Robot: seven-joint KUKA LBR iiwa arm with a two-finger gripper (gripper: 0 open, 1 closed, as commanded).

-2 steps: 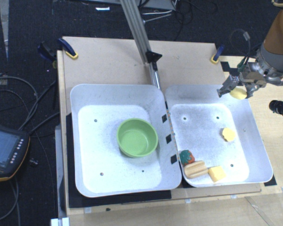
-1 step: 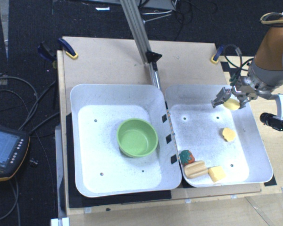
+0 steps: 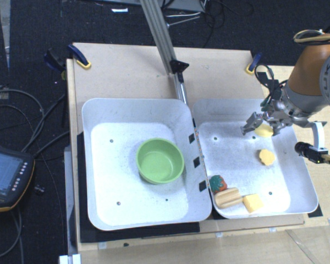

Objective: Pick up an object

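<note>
Pale wood bench (image 3: pixel 126 70) w/ two shallow white speckled bins. Right bin (image 3: pixel 297 202), near edge: yellow block (image 3: pixel 253 203), tan cylinder (image 3: pixel 226 197), round red-green lump (image 3: pixel 217 182); further in, rounded yellow piece (image 3: pixel 267 158). Left bin (image 3: pixel 99 147): smooth green bowl (image 3: pixel 160 160). Far side: fingers (image 3: pixel 261 126) pinching a yellow object (image 3: pixel 264 131), just above right bin's floor.

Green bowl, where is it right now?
In the camera view, the green bowl sits upright near the middle of the left bin, apart from the gripper over the right bin.
</note>
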